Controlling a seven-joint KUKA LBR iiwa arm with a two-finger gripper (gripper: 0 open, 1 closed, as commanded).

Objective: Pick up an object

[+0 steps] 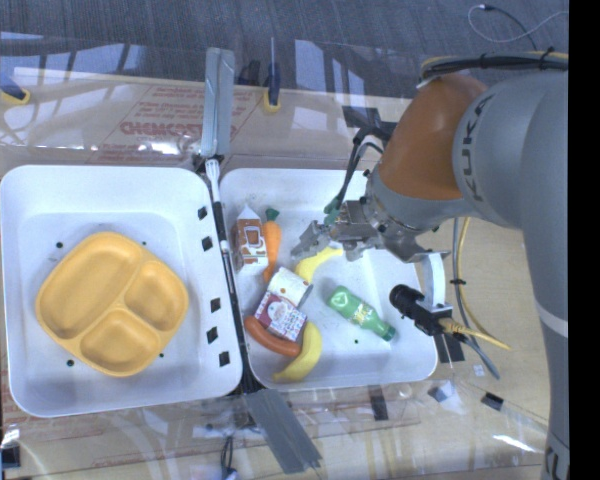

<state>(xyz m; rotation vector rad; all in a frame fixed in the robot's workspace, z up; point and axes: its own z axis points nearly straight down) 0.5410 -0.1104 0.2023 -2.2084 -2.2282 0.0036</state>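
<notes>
- You get dark grey ribbed carpet floor (180, 3) across the top.
- Pale wooden bench top (500, 298) sits under a clear glossy plastic sheet (100, 98); window-like glare streaks on it.
- Red printed lettering (160, 126) shows beneath the sheet, upper left.
- Thin white cable (515, 23) loops on the carpet, upper right.
- Grey metal divider strip (218, 98) runs between the two bins.
- Grey tape strip (280, 430) at the bottom edge.

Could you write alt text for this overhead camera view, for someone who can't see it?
A grey robot arm's claw hangs over the right white bin, which holds a green plastic bottle, toy bananas, a carrot and small cartons. The left white bin holds a yellow divided plate.
</notes>
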